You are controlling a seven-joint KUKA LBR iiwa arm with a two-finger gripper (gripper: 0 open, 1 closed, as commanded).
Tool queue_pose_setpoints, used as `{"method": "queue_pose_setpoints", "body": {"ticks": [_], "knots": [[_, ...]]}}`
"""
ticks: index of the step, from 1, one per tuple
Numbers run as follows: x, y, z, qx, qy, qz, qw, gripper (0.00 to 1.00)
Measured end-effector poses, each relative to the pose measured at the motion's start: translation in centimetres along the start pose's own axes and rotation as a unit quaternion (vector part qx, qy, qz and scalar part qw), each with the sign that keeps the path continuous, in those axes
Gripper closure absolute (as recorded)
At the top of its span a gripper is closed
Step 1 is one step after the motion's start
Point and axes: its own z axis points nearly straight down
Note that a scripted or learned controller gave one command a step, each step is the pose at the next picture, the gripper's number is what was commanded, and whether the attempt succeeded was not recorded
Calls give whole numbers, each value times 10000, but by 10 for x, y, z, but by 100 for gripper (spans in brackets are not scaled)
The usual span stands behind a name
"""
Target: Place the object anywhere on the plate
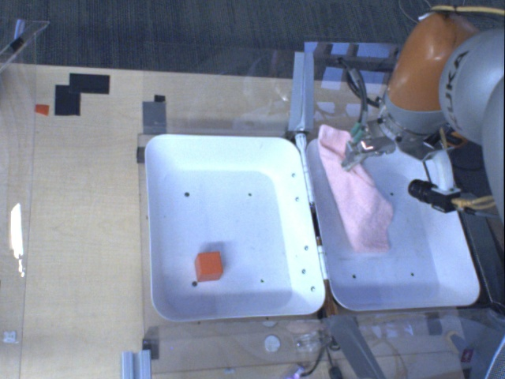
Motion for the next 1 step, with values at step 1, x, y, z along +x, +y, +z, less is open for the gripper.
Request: {"method": "queue_pose_setpoints", "body": {"ticks": [1], "knots": [[1, 3, -40, -7, 4, -37, 10000, 100]]}}
